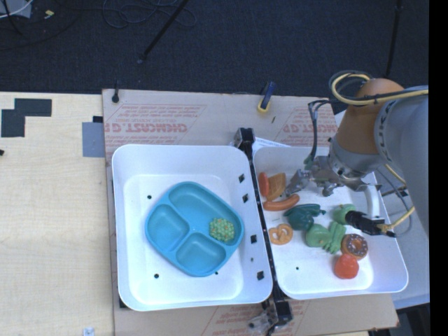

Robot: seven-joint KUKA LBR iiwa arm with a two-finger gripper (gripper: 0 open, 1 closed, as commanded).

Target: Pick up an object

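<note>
My gripper [312, 183] hangs over the back of the right bin [392, 275], open with nothing between its fingers. Just left of it lie an orange and red toy piece [271, 184] and a hot dog [281, 203]. Below it sits a dark green toy [302, 217]. Further forward are a pretzel [281, 234], a light green vegetable [325, 236], a donut [355, 245] and a red tomato [346, 266]. A small green piece [343, 212] lies under the arm's wrist side.
The left bin [133, 180] holds a blue compartment plate [175, 222] with a clump of green peas [222, 229] in it. A black divider [253, 208] runs between the bins. Cables loop around the arm's wrist [350, 82].
</note>
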